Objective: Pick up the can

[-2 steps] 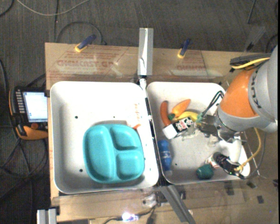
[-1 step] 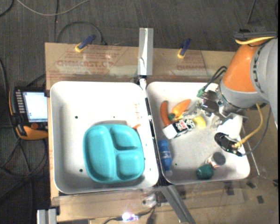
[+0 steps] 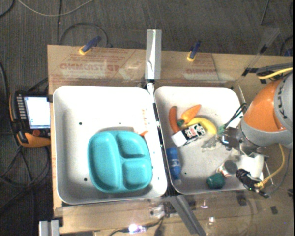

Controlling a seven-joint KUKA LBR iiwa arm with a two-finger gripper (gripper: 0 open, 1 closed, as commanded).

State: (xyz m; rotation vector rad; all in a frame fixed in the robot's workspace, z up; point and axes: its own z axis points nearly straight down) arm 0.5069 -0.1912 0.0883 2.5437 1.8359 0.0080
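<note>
The can (image 3: pixel 173 162) is a blue cylinder lying on its side along the left wall of the right bin (image 3: pixel 236 98). The grey arm with its orange band (image 3: pixel 266 116) reaches in over the bin's right rim. Its gripper (image 3: pixel 230 167) hangs low near the bin's front right part, just above a dark green rounded object (image 3: pixel 216 181). The gripper is well to the right of the can and apart from it. Nothing shows held in it.
An orange carrot (image 3: pixel 173 118), an orange pepper (image 3: pixel 191 113), a banana (image 3: pixel 205 124) and a small white box (image 3: pixel 188 133) crowd the right bin's back middle. A teal divided plate (image 3: pixel 120 161) lies in the left bin (image 3: pixel 69 132). A handheld pendant (image 3: pixel 32 117) sits left of the bench.
</note>
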